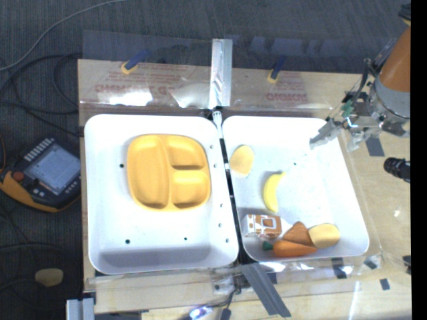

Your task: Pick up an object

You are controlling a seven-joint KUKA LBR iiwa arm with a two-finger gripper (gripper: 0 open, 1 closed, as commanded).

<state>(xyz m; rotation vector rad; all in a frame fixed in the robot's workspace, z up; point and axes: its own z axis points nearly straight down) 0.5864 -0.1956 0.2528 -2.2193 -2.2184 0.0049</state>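
Arm waits at the right bin's far corner, nothing picked yet.

The gripper point(325, 136) hangs over the right bin point(353, 199); whether it is released or clenched, I cannot tell. The banana point(271, 190) lies mid-bin, apart from 3 crowded items, likely easiest. The yellow tray point(168, 172) sits in the left bin point(107, 239).

Both of my shallow white plastic bins point(100, 199) are plain. At nine o'clock sits a yellow-orange divided tray point(168, 171). At four o'clock I see a curved yellow banana point(271, 190), a pointed orange carrot point(293, 248), and a white-and-orange printed carton point(262, 225).
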